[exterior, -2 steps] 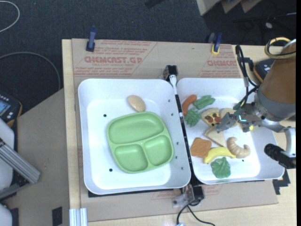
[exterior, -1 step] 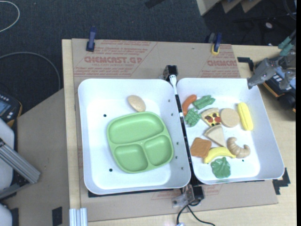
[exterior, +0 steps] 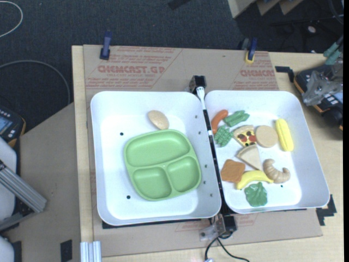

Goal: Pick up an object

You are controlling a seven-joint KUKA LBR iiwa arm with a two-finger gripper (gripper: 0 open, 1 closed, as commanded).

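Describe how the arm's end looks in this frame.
By the right bin's far corner, the gripper is a blurred grey metal block on a dark body. There is a teal patch above it and an orange patch below it. Cables and markings are too blurred to make out.

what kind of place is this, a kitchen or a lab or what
Most likely a robotics lab bench, not a kitchen: two white bins clamped onto a board, toy food in one, a green divided tray in the other, cables on dark carpet.
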